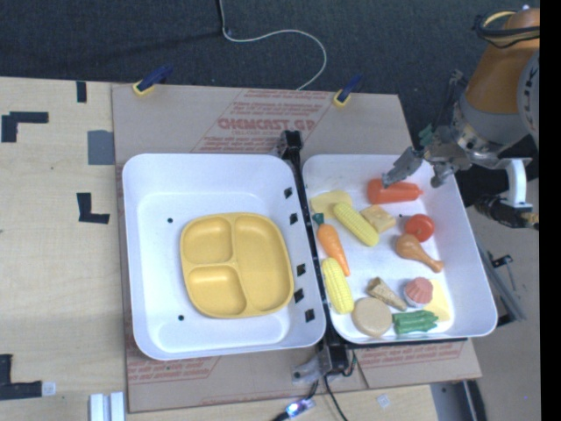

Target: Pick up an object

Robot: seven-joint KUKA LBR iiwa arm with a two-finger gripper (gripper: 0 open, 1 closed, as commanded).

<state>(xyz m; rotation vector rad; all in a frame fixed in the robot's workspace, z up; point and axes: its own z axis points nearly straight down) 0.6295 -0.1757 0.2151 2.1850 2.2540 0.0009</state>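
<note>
Over the far right corner of the right bin [469, 235], your gripper [419, 172] hangs with fingers spread wide, one tip just at the left end of the red sausage [394, 191], nothing between them; so I judge the pick not yet made, with closing and lifting left. Around it you have two corn cobs [355, 224], one carrot [332, 245], one tomato [420, 227], one drumstick [416, 252] and several smaller foods nearer you, while the left bin [149, 235] holds one yellow divided plate [235, 264].
</note>
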